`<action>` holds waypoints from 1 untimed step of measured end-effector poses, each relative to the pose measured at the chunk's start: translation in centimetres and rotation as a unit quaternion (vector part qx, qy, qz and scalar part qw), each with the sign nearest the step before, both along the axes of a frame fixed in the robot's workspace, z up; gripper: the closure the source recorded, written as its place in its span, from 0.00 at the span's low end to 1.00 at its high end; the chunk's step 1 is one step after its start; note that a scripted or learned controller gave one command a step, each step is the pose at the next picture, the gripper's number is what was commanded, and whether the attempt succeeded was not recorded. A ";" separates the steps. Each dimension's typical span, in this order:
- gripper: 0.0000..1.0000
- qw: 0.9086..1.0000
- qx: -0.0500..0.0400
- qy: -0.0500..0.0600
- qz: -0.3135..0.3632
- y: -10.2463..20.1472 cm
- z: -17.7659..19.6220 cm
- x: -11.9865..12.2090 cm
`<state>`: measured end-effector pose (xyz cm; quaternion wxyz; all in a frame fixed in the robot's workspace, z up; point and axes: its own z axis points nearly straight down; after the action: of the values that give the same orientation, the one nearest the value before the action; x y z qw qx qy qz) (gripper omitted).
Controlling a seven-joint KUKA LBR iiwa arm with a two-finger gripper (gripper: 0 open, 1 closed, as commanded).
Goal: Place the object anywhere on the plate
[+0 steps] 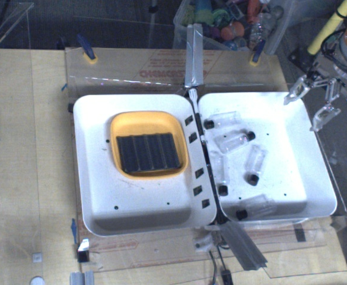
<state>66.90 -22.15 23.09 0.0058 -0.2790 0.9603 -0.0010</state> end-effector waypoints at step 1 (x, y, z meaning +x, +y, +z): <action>0.00 1.000 0.000 0.000 -0.025 -0.3 0.4 -0.1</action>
<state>66.82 -22.41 23.46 0.0061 -0.2550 0.9669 -0.0009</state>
